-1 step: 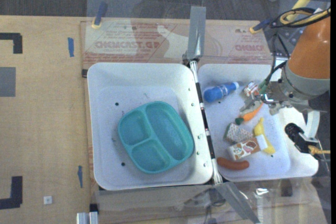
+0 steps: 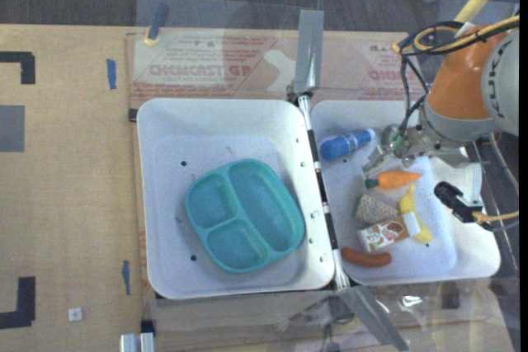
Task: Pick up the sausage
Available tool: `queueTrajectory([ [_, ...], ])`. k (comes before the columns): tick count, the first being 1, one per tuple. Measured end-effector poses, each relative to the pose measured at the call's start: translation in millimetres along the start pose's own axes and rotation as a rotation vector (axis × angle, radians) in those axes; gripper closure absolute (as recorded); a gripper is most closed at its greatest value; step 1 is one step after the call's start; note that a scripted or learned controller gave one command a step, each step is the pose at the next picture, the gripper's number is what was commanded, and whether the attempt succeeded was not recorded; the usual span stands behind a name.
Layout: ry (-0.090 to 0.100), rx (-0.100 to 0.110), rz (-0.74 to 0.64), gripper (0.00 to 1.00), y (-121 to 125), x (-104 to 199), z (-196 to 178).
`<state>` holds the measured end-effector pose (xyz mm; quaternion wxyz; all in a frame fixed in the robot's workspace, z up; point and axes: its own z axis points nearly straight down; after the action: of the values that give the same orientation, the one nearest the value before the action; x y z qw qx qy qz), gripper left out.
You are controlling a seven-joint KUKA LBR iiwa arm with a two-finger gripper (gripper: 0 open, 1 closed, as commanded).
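**Gripper over the right bin, sausage at the near edge**

My gripper [image 2: 386,161] hangs above the carrot [image 2: 394,178] in the right bin [image 2: 478,260]; my wrist hides much of it, and I cannot tell how my fingers stand. The blue bottle [image 2: 345,144] lies just to its left. The sausage [image 2: 366,258] lies well apart from me, by the bin's near wall, under the small carton [image 2: 384,235]. The teal divided plate [image 2: 243,215] sits in the left bin [image 2: 165,128].

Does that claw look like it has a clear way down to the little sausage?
Probably yes. The sausage lies uncovered at the near edge of the right bin, apart from the small carton beside it. The claw hangs farther back, above the carrot.
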<state>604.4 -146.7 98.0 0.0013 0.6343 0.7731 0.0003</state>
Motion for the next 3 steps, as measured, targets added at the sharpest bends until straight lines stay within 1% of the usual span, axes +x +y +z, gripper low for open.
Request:
queueTrajectory([
  [1,0.003,0.013,-0.131,0.0,57,-22,12],
  [2,0.006,0.013,-0.131,1.0,57,-22,0],
  [3,-0.002,-0.002,0.112,1.0,55,-47,-122],
])
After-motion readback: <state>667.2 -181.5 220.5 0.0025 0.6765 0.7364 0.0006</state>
